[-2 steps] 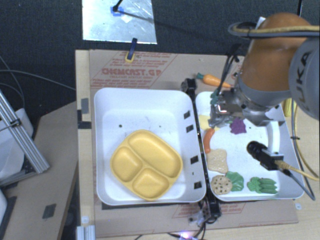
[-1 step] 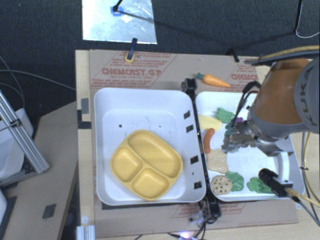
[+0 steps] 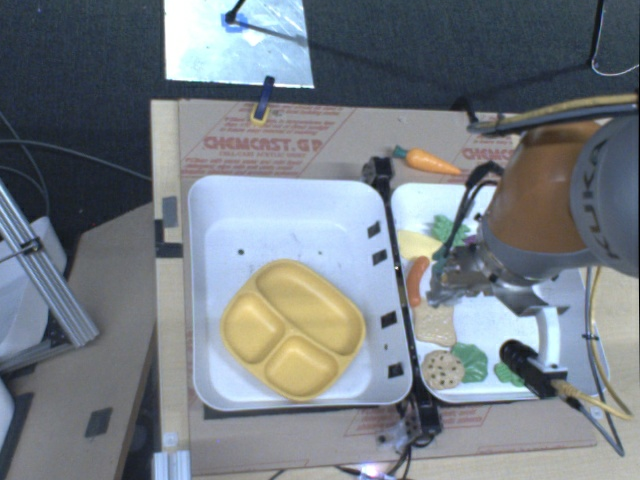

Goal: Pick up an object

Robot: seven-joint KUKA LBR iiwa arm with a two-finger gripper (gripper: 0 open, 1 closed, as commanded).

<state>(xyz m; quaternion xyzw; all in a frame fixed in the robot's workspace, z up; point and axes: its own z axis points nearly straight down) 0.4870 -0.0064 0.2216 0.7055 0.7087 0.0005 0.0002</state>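
At the far left, slanted silver aluminium rails [image 3: 45, 278] stand beside the brown cardboard-covered worktop [image 3: 300, 133]. Two shallow white bins sit side by side on it. The left white bin [image 3: 290, 208] holds one yellow plastic three-compartment tray [image 3: 291, 328], lying near its front. Behind the bins, a small blue and yellow clip [image 3: 263, 101] rests at the cardboard's back edge, and one orange toy carrot [image 3: 428, 161] lies on the worktop just outside the right bin's back rim.

The right white bin [image 3: 412, 200] holds the things to pick: one red-orange toy sausage [image 3: 416, 280] along its left wall, a pale yellow flat slice [image 3: 420, 241] behind it, a beige flat cracker piece [image 3: 434, 325], one round chocolate-chip toy cookie [image 3: 441, 370] at the front, a green leafy toy piece [image 3: 470, 360] just beside the cookie, and another green piece [image 3: 446, 230] partly hidden by the arm.

The grey arm with its orange band [image 3: 545, 193] covers most of this bin. The pincer [image 3: 452, 280] hangs low over the bin, close to the sausage and cracker; how far it is parted, I cannot tell.
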